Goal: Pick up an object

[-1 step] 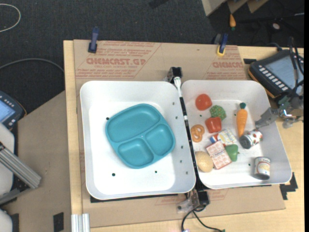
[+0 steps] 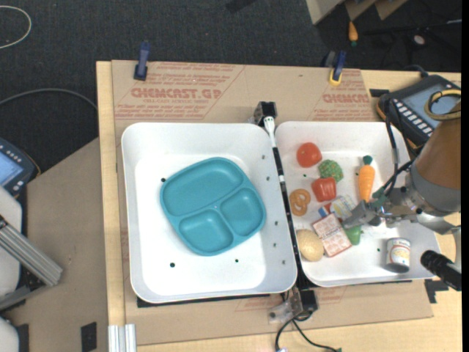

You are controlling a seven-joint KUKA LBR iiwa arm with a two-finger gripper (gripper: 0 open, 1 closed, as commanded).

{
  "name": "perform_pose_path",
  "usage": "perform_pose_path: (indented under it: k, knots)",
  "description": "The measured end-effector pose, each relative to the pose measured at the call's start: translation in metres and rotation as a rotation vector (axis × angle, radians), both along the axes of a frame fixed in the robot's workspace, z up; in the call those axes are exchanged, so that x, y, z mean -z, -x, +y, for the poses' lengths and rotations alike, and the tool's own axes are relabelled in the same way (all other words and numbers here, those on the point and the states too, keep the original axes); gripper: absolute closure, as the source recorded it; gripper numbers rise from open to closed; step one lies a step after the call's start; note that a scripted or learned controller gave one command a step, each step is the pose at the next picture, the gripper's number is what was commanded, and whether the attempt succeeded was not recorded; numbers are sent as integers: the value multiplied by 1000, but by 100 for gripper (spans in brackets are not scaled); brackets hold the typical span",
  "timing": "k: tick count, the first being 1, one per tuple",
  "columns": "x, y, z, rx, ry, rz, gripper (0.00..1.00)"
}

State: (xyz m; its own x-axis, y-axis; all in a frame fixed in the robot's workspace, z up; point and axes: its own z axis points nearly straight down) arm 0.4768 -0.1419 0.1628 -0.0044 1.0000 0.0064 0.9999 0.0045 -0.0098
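— Objects crowd the right bin [image 2: 344, 270]; left bin [image 2: 139, 196] carries a teal tray [image 2: 212, 205].
— Grabbed anything?
— Can't tell; the fingers [image 2: 364, 215] hover over a green piece [image 2: 355, 234], seemingly approaching. Next: descend, close.

Bench [image 2: 220, 97]: a brown board printed with red lettering, held at its far edge by a blue clamp [image 2: 141, 60] and a yellow-and-blue clamp [image 2: 338, 66]. Two shallow white bins rest directly on it, side by side and touching: the left bin [image 2: 143, 218] and the right bin [image 2: 344, 134]. A black handheld controller [image 2: 421, 108] lies at the far right corner.
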Motion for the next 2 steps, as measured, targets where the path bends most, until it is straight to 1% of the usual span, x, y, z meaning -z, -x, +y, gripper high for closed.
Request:
perform_pose_path:
  k: [1,2]
  knots:
    - [-15,-3,-5,5,8,-14,100]
    - [-87,-57,55,-5,6,-22,100]
